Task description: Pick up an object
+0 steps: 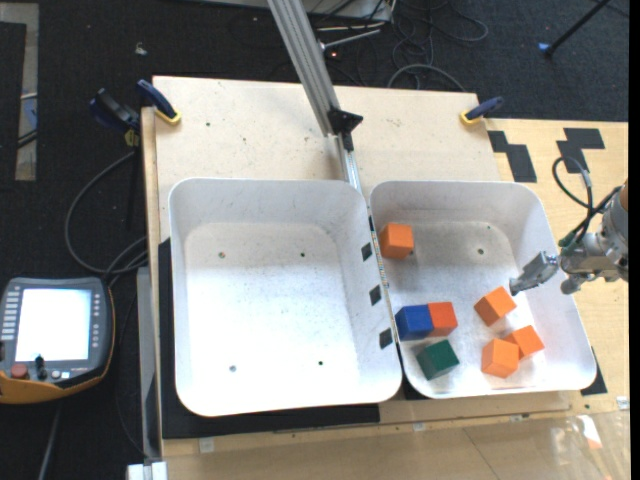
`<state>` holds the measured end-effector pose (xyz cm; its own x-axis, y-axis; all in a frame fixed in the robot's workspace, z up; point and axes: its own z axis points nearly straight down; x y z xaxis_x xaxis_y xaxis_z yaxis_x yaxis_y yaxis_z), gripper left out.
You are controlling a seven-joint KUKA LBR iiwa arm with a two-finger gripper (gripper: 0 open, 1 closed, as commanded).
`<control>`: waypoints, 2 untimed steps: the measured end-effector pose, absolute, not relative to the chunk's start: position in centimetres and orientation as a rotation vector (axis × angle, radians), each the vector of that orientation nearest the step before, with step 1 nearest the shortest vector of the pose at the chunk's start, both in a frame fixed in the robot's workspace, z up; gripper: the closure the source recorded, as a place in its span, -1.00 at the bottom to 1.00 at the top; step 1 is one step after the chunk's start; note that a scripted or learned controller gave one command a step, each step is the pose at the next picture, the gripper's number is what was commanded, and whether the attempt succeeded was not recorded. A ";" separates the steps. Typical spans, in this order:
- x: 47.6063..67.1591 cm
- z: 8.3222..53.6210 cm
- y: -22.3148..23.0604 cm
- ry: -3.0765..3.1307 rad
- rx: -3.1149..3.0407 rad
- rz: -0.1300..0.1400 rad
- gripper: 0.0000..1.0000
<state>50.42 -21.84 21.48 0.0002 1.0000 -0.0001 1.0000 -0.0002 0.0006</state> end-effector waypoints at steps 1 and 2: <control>51.6 15.5 -22.4 2.224 2.224 -0.004 -1.00; 58.5 9.8 -22.3 2.227 2.213 0.002 -1.00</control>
<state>58.54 -22.29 9.77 -0.0060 1.0000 -0.0005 1.0000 0.0060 0.0021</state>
